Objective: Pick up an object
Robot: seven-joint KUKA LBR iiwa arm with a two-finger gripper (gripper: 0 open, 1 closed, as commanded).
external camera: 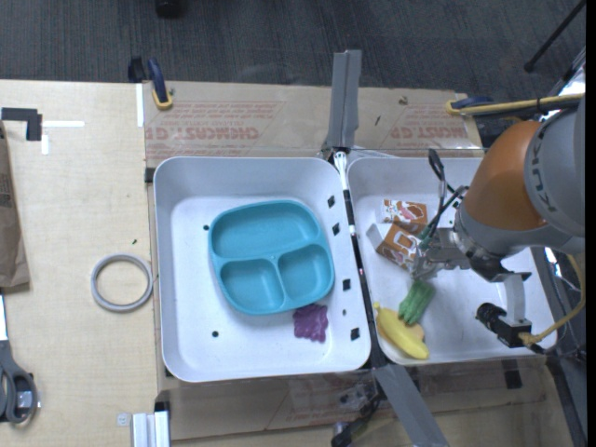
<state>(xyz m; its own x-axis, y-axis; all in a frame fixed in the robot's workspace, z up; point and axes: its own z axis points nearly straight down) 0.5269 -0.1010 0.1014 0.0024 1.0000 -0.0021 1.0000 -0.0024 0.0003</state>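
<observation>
In the right bin (466,333) lie a green vegetable (415,303), a yellow banana (402,335) at the front left corner, and two orange-and-white snack packets (399,243). My gripper (426,266) is down inside this bin, at the top end of the green vegetable and just beside the nearer packet. The arm's orange band and grey wrist hide the bin floor to the right of it. Whether it touches the vegetable I cannot tell.
The left bin (177,277) holds a blue divided plate (270,257) and a purple bunch of grapes (311,322) at its front. A divider wall (346,240) separates the bins. A tape ring (122,281) and scissors (14,389) lie on the bench at left.
</observation>
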